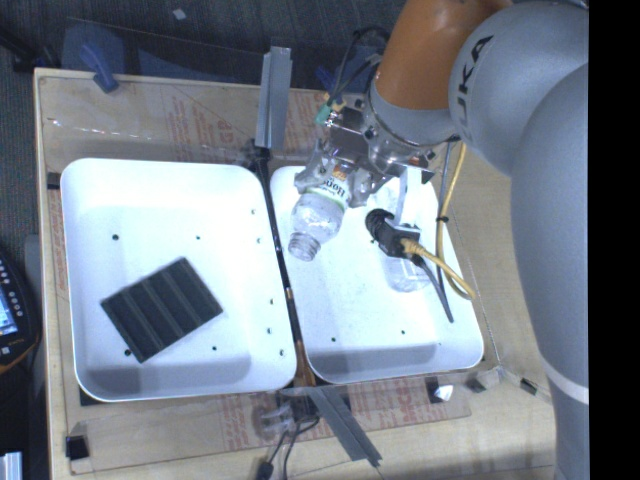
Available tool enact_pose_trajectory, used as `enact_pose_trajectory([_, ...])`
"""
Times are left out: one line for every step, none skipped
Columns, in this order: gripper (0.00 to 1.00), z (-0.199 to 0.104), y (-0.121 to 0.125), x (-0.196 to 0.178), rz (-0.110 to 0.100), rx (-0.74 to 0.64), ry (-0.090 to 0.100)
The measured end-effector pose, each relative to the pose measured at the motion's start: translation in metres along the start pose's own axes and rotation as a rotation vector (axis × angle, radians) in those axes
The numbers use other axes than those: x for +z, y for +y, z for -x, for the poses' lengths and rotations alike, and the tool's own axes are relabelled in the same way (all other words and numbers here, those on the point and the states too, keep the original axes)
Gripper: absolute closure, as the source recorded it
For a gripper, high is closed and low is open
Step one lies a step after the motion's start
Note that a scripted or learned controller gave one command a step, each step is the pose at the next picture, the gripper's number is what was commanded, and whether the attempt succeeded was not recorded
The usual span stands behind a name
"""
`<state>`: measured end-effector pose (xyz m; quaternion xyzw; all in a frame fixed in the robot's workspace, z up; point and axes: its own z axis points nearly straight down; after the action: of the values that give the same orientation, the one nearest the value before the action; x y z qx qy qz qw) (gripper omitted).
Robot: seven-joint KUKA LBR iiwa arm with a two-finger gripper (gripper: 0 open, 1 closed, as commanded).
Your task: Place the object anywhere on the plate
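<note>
Camera view, looking down at a slant on the table [150, 118], which carries two shallow white bins side by side. The grey arm [520, 98] with its orange band [430, 28] comes in from the right of the view and ends above the far part of the right bin [400, 353]. The pincer [335, 173] sits over that bin's far-left corner, closed on a clear plastic bottle [316, 214]: the bottle's labelled body is between the fingers, and its neck and cap end slant away from the pincer toward the near-left, down toward the bin floor. The bottle appears lifted clear of the floor, though contact at the cap end cannot be ruled out. Just right of the pincer, a black fitting [382, 228] with a yellow cable [445, 268] hangs from the wrist over the right bin. Below that fitting there is a faint clear shape on the bin floor; too washed out to identify. The plate [161, 308], a dark ribbed rectangular slab lying flat and turned at an angle, rests in the left bin [90, 183], well apart from the pincer, to its near-left across the divide between the bins. A grey bar [272, 98] stands on the table just left of the pincer, beyond the bins' far edge. Bottle and plate are in separate bins, not touching.
</note>
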<state>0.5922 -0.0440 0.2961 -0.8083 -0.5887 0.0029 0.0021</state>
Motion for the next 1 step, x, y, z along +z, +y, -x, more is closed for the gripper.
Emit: enact_pose_trajectory([1.0,0.0099,0.0029,0.0176,-0.002,0.032,-0.001])
